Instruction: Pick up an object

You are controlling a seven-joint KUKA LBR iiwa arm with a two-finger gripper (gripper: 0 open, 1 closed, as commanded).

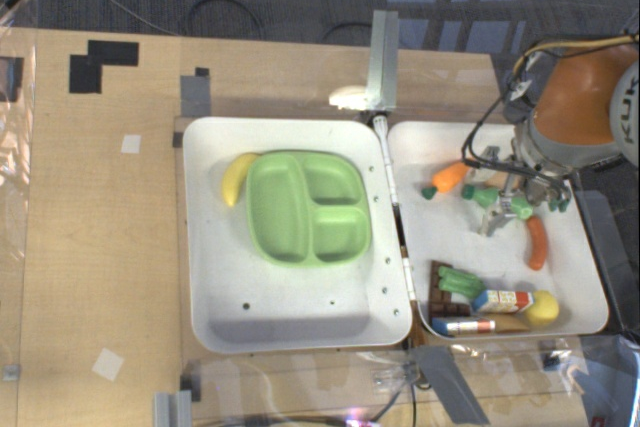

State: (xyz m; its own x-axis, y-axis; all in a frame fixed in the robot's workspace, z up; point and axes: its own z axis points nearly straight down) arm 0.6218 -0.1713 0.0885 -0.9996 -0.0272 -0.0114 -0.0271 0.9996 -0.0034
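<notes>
object: none lifted yet; gripper (497, 215) hovered low in right bin (590, 300) between carrot (449, 178) and sausage (537, 242); fingers' state indiscernible.

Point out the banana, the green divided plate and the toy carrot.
banana (236, 179): camera view, middle of its curve.
green divided plate (306, 207): camera view, central ridge.
toy carrot (449, 178): camera view, orange body.

Grey, orange-banded arm from the right, claw (505, 211) pointing down.
</notes>
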